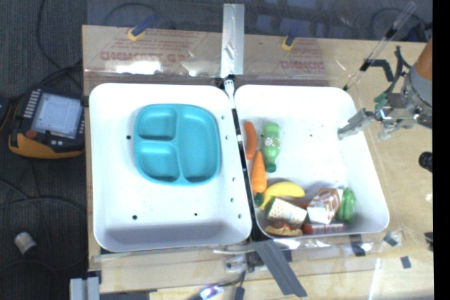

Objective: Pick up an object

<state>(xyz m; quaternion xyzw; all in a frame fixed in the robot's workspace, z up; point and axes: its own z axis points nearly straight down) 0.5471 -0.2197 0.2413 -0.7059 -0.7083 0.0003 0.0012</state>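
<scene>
The right bin point(316, 105) holds several toy foods along its left and front sides. Two orange carrots point(257, 171) lie by the left wall, with a green bottle point(271, 144) beside them. A yellow banana point(284, 190), a tan carton point(287, 211), a brown-and-white packet point(324, 204) and a green pepper point(346, 201) crowd the front. My gripper point(351, 126) hangs at the bin's right rim, above it and well apart from the foods. Nothing shows between its tips.
The left bin point(119, 221) carries a blue divided plate point(176, 142). A metal divider post point(232, 38) stands behind the two bins. A handheld device point(49, 123) lies on the floor to the left. Cables and a thin rod point(387, 38) run near the arm.
</scene>
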